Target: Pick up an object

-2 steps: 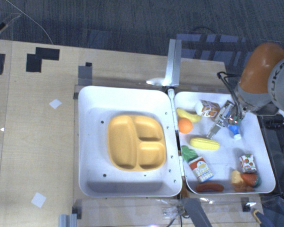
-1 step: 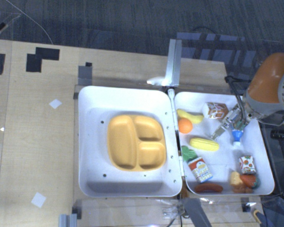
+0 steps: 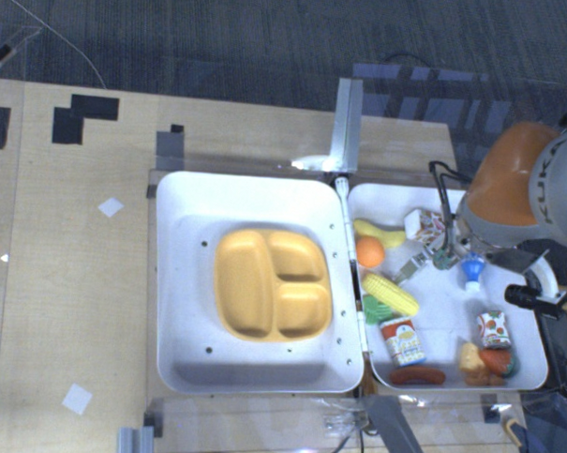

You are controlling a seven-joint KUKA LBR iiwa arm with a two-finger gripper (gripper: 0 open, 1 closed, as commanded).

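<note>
Corn, the light, stiff yellow plastic cob (image 3: 390, 293), lies just beside our fingers (image 3: 431, 251); we cannot tell their spread, and we judge mid-cob the best hold.

Light: bright, even, from above.
Glare: on left bin (image 3: 185, 228) rim.
Shadows: soft, faint.
Focus: slightly soft overall.

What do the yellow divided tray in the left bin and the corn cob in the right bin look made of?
Yellow divided tray: looks like moulded plastic, smooth with a soft sheen and rounded compartments. Corn cob: probably toy plastic, uniformly bright yellow with a green end; its texture is too small to confirm.
</note>
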